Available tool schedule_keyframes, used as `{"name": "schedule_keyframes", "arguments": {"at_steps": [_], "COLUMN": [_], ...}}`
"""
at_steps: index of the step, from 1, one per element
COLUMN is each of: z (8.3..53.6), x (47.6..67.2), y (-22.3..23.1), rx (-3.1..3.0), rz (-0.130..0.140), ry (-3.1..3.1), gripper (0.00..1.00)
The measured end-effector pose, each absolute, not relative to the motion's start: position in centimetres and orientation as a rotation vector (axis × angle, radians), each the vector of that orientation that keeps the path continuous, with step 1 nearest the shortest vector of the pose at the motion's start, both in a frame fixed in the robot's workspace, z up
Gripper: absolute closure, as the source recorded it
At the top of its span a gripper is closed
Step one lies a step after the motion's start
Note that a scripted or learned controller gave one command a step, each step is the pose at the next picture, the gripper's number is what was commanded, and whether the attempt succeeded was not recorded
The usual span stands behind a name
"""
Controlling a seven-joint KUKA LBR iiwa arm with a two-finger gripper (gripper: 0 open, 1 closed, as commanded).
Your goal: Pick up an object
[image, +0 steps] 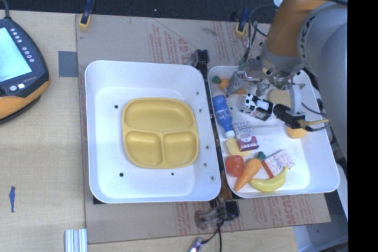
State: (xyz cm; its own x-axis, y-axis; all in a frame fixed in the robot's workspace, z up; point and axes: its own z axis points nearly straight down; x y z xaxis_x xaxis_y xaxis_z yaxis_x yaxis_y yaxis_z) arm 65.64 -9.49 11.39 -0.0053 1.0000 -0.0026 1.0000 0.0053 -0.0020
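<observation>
Hand [255,87] hovers low over the black-and-white toy cow [257,105] in the right bin [322,180], grip impossible to tell. Light, hard, slick; pinch its narrow middle.

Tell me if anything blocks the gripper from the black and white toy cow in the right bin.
Nothing visible does. The gripper hovers just above the black-and-white toy cow, with the blue plastic bottle lying off to the left.
</observation>
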Motion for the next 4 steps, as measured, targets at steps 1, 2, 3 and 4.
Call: {"name": "schedule_keyframes", "arguments": {"at_steps": [1, 2, 3, 4], "z": [9.2, 9.34, 9.89, 9.17], "x": [65.56, 65.56, 65.61, 65.56], "y": [-9.41, -9.75, -9.88, -9.54], "rx": [2.217, 2.217, 2.217, 2.216], "rz": [-0.011, -0.009, -0.006, -0.011], "ry": [2.231, 2.23, 2.228, 2.231], "gripper": [0.0, 0.0, 0.0, 0.0]}}
